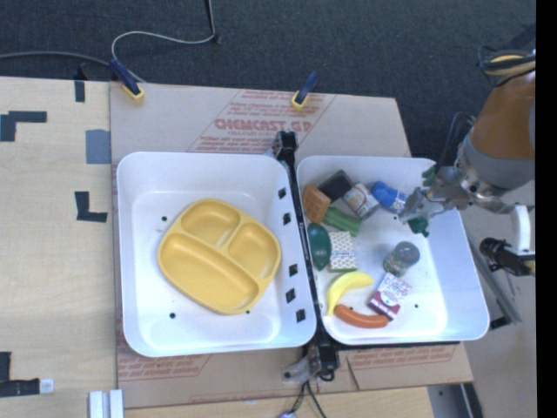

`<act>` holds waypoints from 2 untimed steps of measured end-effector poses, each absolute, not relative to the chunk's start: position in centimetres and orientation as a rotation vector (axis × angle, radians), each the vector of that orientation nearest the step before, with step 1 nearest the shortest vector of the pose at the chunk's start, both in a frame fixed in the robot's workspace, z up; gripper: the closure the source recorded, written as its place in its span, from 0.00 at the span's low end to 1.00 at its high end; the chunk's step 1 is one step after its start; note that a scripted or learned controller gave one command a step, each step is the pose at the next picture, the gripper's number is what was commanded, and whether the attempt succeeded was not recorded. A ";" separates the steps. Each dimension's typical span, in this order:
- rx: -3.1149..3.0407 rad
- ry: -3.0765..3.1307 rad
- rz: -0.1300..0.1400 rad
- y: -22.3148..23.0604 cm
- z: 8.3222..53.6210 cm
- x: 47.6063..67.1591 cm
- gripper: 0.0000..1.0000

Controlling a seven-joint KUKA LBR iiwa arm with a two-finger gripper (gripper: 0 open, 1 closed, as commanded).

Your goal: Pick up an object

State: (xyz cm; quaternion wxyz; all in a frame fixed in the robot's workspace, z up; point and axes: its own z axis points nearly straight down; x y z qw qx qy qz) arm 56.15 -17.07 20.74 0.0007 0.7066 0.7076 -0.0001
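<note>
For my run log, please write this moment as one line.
arm: over right bin | tool: low near blue bottle, grasp unclear | left bin: yellow tray | pick: not confirmed

Bare white floor right of the grey jar (402, 255); left of it, banana (346, 286) and crowded clutter.

Left bin (130, 259), right bin (452, 277): white. Divided plate (218, 255): yellow, plain. Banana (345, 287): yellow. Sausage (359, 318): orange-red. Bottle (389, 196): blue. Round green thing (319, 245) at 9 o'clock in right bin: dark green. Packet (343, 252): white with fine dot pattern. Block (315, 205): brown. Arm (509, 129): grey, orange band. Cardboard (252, 124) under bins: tan, red print. Clamps (129, 80) at 12: yellow-blue.
</note>
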 end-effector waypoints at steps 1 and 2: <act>2.220 2.224 0.000 -11.0 26.3 48.4 1.00; 2.218 2.223 0.003 -5.8 27.6 48.4 1.00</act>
